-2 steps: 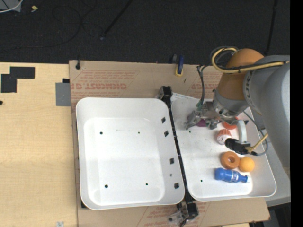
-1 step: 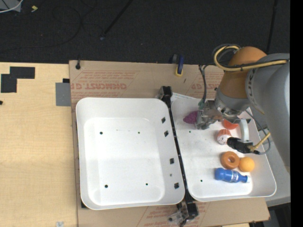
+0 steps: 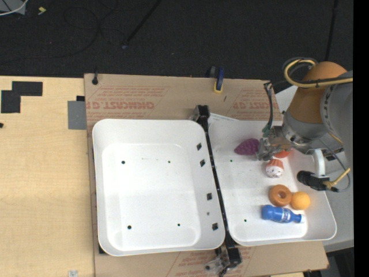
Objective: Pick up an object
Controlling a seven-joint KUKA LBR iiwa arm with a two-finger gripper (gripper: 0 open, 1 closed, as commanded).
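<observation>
A small white-and-red toy figure (image 3: 275,166) lies in the right white bin (image 3: 323,227), just under the gripper (image 3: 271,150); I cannot tell the pincer's state. A purple lump (image 3: 247,147) lies left; nearer, a brown ring (image 3: 281,195), orange ball (image 3: 300,200), blue bottle (image 3: 280,214).

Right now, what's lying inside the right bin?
Inside the right bin: a purple piece, a white-and-red toy, a brown ring, an orange ball, a blue bottle. The gripper and arm cover the bin's upper right.

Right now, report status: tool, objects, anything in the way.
Tool low in right bin, between purple piece and red-and-white toy. No grasp confirmed. Donut, orange ball, blue bottle lie nearer front.
</observation>
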